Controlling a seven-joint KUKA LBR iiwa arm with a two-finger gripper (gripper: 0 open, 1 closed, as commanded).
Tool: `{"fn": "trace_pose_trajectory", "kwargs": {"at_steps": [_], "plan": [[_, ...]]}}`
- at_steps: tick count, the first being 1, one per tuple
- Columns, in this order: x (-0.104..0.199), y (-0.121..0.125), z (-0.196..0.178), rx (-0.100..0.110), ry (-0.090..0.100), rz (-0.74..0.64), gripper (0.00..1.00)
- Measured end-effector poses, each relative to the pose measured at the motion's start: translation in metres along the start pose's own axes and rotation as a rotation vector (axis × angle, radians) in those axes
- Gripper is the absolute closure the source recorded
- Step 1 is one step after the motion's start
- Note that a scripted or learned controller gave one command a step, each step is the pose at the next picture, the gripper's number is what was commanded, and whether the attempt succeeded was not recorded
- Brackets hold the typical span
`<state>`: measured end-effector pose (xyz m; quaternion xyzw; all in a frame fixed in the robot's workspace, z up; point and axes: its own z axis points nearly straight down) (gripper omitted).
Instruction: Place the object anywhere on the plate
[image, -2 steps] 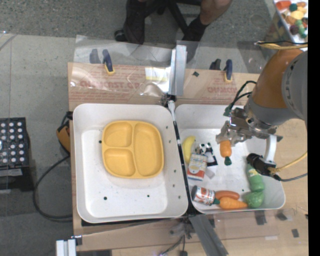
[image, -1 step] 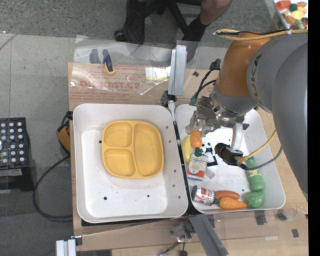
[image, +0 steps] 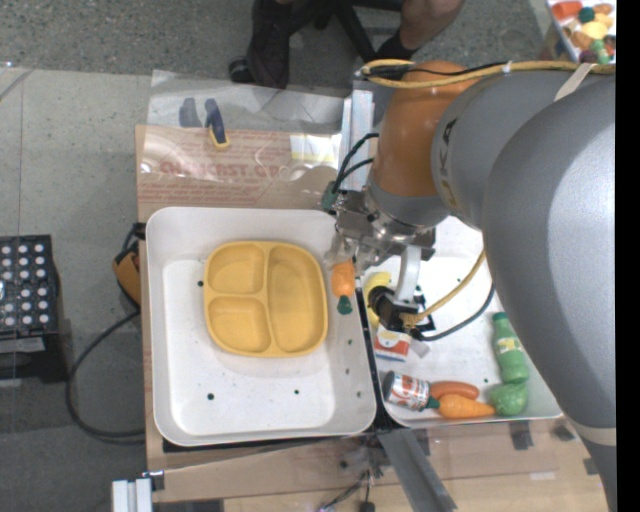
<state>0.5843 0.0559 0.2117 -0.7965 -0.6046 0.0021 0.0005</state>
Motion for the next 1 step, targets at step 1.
{"fn": "trace_pose_trajectory", "kwargs": {"at_steps": [1], "plan": [[-0.0002,0.0002,-0.0003,-0.001,-0.001,0.001,0.0]]}}
